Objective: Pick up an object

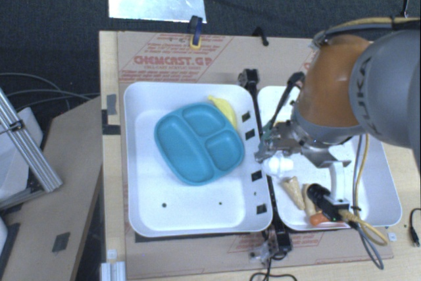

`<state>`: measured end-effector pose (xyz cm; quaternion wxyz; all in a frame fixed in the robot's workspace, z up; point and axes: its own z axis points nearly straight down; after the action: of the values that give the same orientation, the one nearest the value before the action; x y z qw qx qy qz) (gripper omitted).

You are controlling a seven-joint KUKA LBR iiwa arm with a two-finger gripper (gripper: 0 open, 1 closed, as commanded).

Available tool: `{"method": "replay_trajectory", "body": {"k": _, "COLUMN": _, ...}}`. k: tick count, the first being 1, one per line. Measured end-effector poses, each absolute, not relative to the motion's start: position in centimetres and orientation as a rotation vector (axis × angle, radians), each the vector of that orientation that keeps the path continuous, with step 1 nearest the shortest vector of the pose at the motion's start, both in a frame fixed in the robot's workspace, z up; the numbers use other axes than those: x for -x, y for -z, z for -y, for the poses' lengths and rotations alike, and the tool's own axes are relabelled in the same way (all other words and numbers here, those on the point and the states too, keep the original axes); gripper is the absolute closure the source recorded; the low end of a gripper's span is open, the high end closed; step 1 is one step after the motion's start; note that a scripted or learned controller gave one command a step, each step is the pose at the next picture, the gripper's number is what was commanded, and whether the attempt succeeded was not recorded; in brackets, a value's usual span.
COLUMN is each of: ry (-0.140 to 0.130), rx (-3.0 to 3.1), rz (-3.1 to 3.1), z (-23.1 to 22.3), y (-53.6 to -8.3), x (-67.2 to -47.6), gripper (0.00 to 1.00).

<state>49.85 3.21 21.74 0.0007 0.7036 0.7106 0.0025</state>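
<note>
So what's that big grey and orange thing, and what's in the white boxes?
That is a robot arm, grey with an orange band, reaching in from the right. The camera looks down from above the bench. At the arm's tip is its gripper, a two-finger hand, low by the wall between two bins. The left bin holds a blue plate with three sections and a yellow thing behind it. In the right bin lies a tan cone, and a small white thing sits right by the gripper. I cannot tell if it is held.

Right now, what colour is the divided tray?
The divided tray is blue, seen best in the camera view.
</note>
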Motion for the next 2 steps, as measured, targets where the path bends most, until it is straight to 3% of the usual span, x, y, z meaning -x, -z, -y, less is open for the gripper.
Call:
{"method": "replay_trajectory", "body": {"k": 1, "ry": -0.003, "rx": -2.211, "rz": -2.234, "z": -9.8, "y": -20.2, "x": -49.8, "gripper": 1.0}}
{"method": "replay_trajectory", "body": {"k": 2, "ry": 0.0, "rx": -2.221, "rz": -2.223, "z": -8.9, "y": -19.5, "x": -48.6, "gripper": 1.0}}
